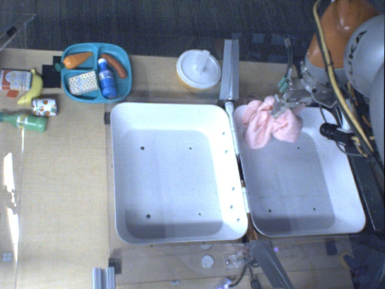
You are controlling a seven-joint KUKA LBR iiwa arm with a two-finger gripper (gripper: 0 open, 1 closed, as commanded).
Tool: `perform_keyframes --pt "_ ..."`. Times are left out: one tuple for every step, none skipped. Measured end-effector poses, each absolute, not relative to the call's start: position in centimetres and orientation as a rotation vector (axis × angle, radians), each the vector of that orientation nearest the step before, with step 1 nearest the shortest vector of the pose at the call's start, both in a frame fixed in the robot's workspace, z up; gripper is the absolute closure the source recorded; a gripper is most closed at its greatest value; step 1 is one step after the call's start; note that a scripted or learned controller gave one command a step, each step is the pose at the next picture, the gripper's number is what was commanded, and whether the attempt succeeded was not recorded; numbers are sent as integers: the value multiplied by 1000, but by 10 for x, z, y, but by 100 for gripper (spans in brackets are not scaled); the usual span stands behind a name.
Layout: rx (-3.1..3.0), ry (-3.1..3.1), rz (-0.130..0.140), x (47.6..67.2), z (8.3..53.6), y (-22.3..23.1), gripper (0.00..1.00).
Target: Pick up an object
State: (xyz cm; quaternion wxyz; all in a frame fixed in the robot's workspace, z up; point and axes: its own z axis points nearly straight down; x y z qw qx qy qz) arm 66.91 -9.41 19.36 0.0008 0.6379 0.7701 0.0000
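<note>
A crumpled pink cloth (267, 127) lies at the far left corner of the right bin (307, 185). My gripper (281, 105) comes in from the right and sits on the cloth's top right part. Its fingers are shut on a fold of the cloth, and the fabric bunches up toward them. The rest of the cloth hangs down and touches the bin floor and the bin's far wall.
The left bin (174, 173) stands beside it. Behind the bins is a white lidded cup (198, 69). A blue divided tray (96, 72) of toy food, a banana (31, 88), a small can (44, 106) and a green bottle (24, 121) lie far left.
</note>
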Motion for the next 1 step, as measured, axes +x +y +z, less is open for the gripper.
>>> perform_keyframes --pt "1993 2423 1 670 203 -92 100"
